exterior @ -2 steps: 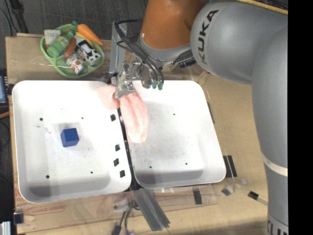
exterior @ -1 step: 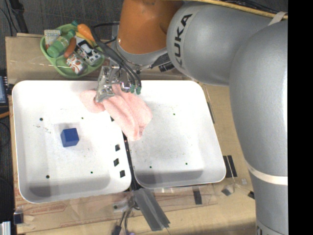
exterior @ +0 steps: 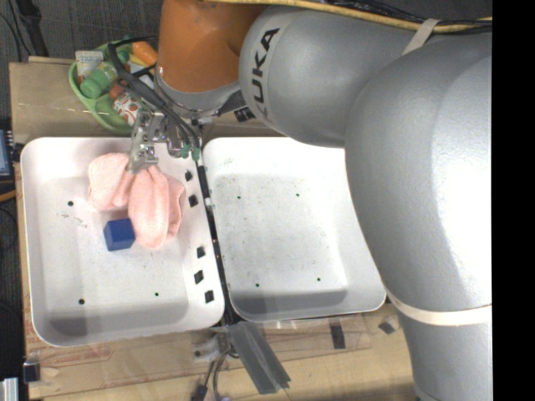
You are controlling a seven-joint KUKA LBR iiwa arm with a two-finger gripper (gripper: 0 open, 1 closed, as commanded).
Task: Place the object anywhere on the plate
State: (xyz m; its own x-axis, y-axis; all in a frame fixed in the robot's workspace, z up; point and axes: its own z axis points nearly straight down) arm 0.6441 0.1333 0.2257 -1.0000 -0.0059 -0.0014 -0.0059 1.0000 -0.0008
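Your gripper (exterior: 144, 159) sits over the left bin (exterior: 50, 249), apparently pinching the pink cloth (exterior: 150, 207), which hangs just beside the blue block (exterior: 119, 234).

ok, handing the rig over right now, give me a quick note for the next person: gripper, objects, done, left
Gripper: over the upper part of the left bin, right at the top of the pink cloth. Fingers too hard to read; cannot confirm a hold.
Things: pink cloth lies in the left bin; blue block touches its lower left edge. Right bin sits beside it. Green bowl with small items sits behind the left bin.
Plate: I cannot pick one out in this view.
Done: nothing placed yet.
Left: confirm the grasp, find the plate, place the object.
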